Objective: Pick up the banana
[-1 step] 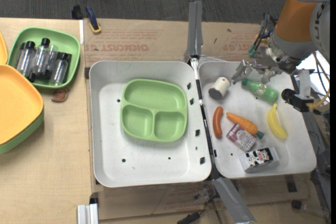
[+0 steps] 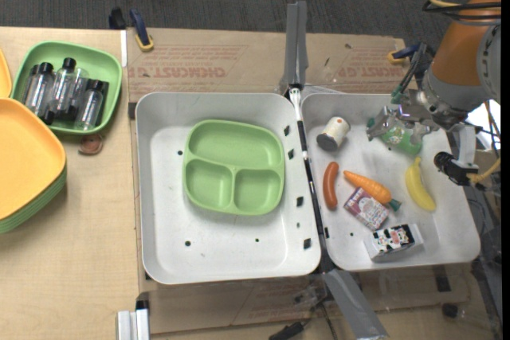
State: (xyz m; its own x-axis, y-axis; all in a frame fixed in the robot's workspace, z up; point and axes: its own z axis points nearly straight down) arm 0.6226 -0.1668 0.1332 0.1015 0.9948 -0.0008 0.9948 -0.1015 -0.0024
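My arm [image 2: 466, 52] reaches in from the right, wrist bent down over the right bin's [image 2: 351, 255] far corner. Gripper [image 2: 396, 126] low above a green item [image 2: 405, 141]; can't tell its opening. Banana [image 2: 420, 185] lies loose in that bin, just beside the gripper, right of the carrot [image 2: 368, 185].

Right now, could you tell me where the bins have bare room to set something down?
In the left bin, bare floor runs along the front, below the green divided plate. The right bin is crowded: hot dog, carrot, banana, packets. Its only bare patch is the front-left corner, below the hot dog.
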